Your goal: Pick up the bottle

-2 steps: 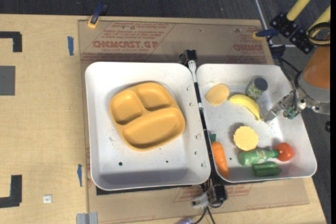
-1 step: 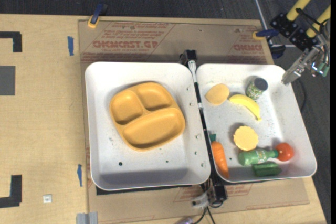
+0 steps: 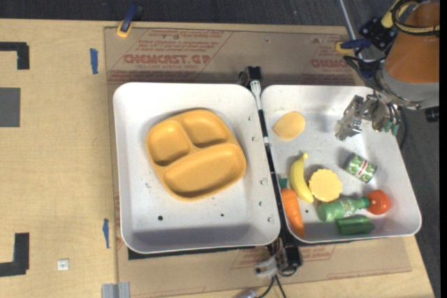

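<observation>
The bottle [image 3: 341, 209] is green and lies on its side near the front of the right bin [image 3: 408, 181], its neck pointing right toward a red tomato [image 3: 378, 202]. A yellow round toy [image 3: 325, 185] rests against its upper side and a dark green piece [image 3: 354, 225] lies just in front of it. My gripper [image 3: 363, 118] hangs over the back right part of the same bin, well behind the bottle. It is open, with nothing between its fingers.
A green-and-white can [image 3: 360, 167] lies between gripper and bottle. A banana [image 3: 300, 176], a carrot [image 3: 292, 210] and a pale yellow lump [image 3: 288, 125] lie along the bin's left side. The left bin [image 3: 133, 150] holds a yellow divided plate [image 3: 196, 152].
</observation>
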{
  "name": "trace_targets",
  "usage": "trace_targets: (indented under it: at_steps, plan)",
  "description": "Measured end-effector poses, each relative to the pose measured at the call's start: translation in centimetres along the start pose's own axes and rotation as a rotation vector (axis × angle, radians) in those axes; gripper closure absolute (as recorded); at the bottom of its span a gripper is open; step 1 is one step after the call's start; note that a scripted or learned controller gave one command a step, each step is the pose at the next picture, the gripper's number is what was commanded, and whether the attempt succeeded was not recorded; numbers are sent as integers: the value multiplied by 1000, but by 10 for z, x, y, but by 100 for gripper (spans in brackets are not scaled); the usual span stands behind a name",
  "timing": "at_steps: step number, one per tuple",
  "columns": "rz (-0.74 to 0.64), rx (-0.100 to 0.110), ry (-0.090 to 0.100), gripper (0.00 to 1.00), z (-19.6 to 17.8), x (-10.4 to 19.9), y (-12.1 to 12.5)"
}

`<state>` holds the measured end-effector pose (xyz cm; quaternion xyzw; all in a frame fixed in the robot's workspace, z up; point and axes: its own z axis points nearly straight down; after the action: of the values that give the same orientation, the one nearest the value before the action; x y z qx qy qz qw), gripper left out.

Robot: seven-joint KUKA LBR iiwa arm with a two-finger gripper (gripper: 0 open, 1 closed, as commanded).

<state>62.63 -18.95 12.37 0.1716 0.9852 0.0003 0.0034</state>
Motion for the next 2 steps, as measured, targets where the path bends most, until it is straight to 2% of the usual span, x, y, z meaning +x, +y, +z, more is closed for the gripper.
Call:
trace_targets:
  at_steps: [1, 2]
  plan:
    - [-196, 0, -1, 100, -84, 4, -38]
    - [-462, -1, 1, 100, 37, -15, -13]
